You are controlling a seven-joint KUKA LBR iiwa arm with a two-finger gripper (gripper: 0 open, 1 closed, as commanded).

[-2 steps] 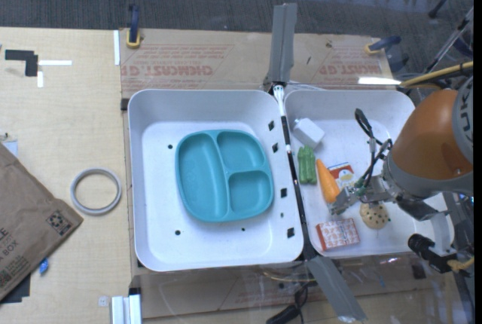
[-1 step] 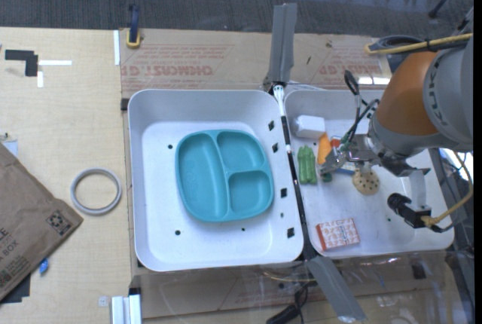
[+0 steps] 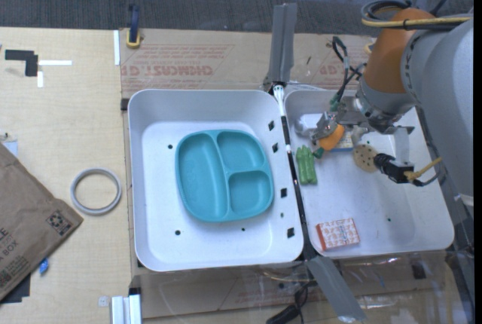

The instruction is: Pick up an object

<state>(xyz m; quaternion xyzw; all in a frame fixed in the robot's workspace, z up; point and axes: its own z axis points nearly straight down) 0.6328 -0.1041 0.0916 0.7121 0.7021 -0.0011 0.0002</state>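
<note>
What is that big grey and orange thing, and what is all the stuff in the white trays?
That is a robot arm. It reaches in from the right, and a computer program moves it. The camera is fixed above the bench and looks down at a slant. At the end of the arm is its gripper, a hand with two fingers for picking things up.

The left bin holds a blue plate with three sections. The right bin holds a green thing, an orange thing and a small red and white packet. The gripper is down right at the orange thing, but I cannot tell if it has hold of it. A ring of tape lies on the bench outside the bins.
</note>
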